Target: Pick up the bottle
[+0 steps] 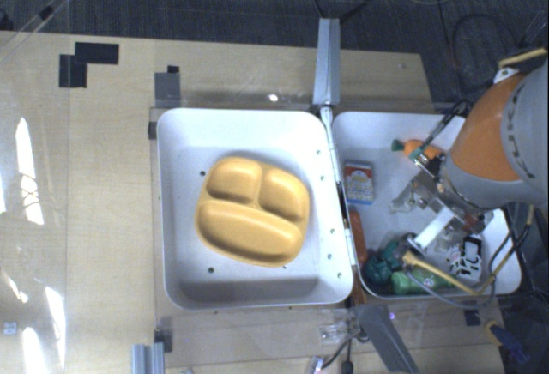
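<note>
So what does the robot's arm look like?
The arm is fat, round and grey, with a big orange band. Its gripper is bare silvery metal with thin parts, and dark cables loop nearby.

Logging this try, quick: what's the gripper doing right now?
Gripper: over the right bin, open or shut cannot be told.

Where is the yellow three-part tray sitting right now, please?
In the camera view, the yellow tray lies in the middle of the left bin, across the divider from the small red-and-white packet in the right bin.
</note>
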`<state>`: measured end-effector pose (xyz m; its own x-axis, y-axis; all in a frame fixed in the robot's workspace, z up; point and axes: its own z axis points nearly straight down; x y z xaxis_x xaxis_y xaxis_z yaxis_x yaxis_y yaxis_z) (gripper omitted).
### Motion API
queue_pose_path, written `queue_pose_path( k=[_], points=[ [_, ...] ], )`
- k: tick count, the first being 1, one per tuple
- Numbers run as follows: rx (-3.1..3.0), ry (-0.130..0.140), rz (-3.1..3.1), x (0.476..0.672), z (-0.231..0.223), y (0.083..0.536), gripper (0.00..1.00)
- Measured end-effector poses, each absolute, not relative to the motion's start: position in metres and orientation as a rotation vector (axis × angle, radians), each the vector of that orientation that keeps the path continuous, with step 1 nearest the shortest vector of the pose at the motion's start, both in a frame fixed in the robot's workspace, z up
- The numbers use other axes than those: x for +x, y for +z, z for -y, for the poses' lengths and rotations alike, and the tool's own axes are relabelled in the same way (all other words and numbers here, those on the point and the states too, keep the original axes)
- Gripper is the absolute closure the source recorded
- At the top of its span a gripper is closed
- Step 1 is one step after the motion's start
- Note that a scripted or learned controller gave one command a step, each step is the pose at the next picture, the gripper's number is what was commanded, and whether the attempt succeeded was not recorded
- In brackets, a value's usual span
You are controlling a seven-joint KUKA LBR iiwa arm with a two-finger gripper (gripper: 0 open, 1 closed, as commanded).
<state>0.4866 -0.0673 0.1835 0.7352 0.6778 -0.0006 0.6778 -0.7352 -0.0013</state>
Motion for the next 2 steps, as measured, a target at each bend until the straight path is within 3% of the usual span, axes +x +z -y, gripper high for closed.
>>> queue_pose_path(
  k=[1, 2],
  points=[
    [-2.796, 0.0, 1.429, 0.487, 0.119, 0.128, 0.0],
    [-2.884, -0.01, 1.255, 0.489, 0.092, 0.088, 0.0]
  ],
)
